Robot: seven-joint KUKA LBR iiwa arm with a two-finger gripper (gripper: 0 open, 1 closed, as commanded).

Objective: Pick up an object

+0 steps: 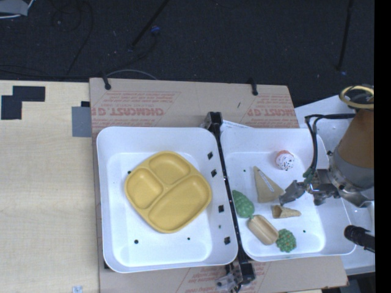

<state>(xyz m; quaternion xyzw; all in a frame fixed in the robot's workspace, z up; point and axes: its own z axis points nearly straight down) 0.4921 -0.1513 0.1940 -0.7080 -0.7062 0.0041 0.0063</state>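
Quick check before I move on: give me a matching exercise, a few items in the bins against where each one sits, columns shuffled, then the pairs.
Items:
1. yellow divided plate
2. white speckled ball
3. tan wedge
4. green piece

Places:
A. right bin's near right corner, beside the tan roll
B. lying in the left bin
C. far part of the right bin
D. middle of the right bin, just left of the hand

Pairs: 1-B, 2-C, 3-D, 4-A
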